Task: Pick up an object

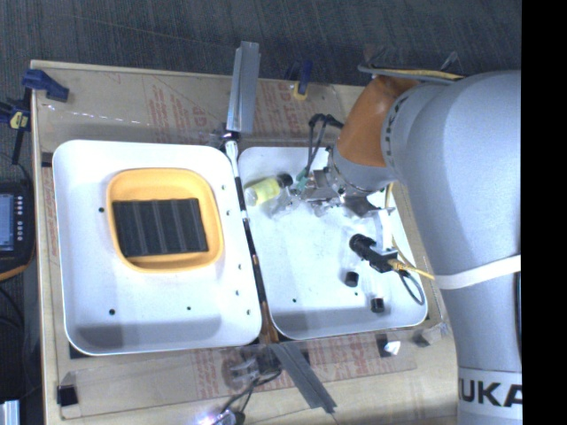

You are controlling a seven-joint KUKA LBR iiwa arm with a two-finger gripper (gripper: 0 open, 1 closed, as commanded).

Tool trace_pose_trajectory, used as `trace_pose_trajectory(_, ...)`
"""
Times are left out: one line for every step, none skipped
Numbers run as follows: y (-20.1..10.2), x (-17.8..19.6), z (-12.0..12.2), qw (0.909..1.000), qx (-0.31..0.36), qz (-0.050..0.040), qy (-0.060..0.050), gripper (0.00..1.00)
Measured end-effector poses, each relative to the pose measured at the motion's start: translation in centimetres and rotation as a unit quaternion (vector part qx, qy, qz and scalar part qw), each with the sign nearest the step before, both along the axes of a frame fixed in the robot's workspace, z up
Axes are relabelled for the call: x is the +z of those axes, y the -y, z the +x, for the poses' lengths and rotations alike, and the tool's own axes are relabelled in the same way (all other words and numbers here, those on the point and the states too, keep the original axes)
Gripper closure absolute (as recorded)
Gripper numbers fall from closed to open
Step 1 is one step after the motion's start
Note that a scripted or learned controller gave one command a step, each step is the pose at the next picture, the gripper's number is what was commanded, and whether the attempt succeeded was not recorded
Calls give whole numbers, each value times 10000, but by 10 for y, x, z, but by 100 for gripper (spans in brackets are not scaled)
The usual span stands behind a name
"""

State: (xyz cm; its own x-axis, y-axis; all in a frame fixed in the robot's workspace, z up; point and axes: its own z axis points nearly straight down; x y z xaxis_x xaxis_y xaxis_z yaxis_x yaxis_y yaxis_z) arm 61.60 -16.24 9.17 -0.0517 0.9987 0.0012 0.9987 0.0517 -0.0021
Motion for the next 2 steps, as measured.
trace_pose_trajectory(-41,1,41,9995,301,-2,-2,0)
trace_pose_trajectory(-41,1,41,9995,303,-1,-3,0)
